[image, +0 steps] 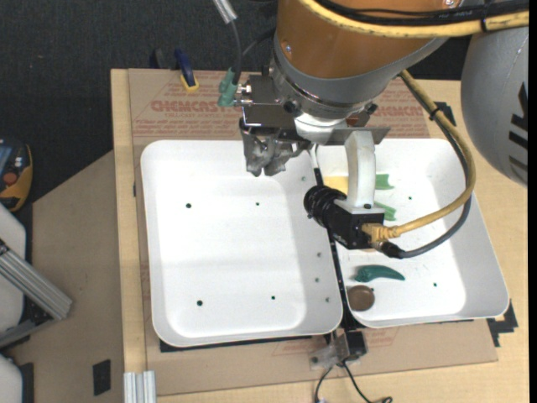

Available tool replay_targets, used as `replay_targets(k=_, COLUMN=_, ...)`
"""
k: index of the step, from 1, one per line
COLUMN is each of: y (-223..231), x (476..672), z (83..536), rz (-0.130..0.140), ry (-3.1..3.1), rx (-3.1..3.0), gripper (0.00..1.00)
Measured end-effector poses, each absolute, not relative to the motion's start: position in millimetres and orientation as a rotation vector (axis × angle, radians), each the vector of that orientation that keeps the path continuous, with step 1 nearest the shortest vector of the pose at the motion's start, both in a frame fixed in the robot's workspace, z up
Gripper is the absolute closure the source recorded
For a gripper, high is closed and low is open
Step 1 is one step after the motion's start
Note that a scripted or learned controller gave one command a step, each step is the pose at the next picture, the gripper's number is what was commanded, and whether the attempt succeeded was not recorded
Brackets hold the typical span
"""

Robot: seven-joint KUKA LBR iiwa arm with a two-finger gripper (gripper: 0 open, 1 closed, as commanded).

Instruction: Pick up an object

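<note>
Our end effector [267, 159] hangs over the left bin's [168, 250] far edge; its state we cannot tell. The teal object [379, 273] lies near in the right bin [470, 275], so we must cross rightward.

Bright, even overhead light; soft shadow across the left bin [168, 250]; the close arm [369, 23] slightly blurred.
</note>
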State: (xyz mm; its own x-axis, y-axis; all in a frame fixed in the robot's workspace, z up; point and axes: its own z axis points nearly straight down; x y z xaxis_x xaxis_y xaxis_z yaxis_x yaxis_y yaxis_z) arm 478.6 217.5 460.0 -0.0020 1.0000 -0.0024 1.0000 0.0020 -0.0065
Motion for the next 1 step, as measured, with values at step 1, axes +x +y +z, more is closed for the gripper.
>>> replay_targets(k=1, y=224.8, x=479.3, z=540.0, rz=-0.016, ry=-2.226, rx=-2.222, gripper=1.0)
